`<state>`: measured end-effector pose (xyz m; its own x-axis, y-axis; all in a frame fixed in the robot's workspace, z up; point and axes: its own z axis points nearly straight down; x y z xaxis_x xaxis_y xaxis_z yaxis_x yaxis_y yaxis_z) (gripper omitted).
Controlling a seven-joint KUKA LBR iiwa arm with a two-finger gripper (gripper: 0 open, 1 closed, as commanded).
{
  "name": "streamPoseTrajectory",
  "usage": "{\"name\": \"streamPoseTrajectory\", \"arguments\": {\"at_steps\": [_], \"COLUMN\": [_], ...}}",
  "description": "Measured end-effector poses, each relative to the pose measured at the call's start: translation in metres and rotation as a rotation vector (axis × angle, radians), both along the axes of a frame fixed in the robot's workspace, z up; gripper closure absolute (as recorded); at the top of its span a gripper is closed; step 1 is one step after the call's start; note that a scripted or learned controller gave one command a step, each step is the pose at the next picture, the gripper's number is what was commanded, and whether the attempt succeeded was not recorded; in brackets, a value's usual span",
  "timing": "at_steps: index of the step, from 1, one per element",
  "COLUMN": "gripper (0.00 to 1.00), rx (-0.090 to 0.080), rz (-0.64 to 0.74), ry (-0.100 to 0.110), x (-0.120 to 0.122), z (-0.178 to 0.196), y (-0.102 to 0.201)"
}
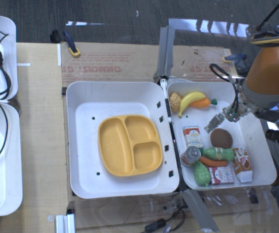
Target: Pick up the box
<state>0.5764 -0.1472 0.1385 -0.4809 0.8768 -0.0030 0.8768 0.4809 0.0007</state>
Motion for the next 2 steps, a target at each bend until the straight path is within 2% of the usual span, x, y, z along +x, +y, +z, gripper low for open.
{"name": "streamPoseTrajectory", "arguments": {"at_steps": [1,2], "gripper": [0.0,0.0], "rx": [-0.001,-0.002], "rz": [0.26,0.285], "ry": [-0.005,-0.009], "x": [-0.01,-0.032], "z": [-0.042,-0.042], "y": [0.043,0.048]}}
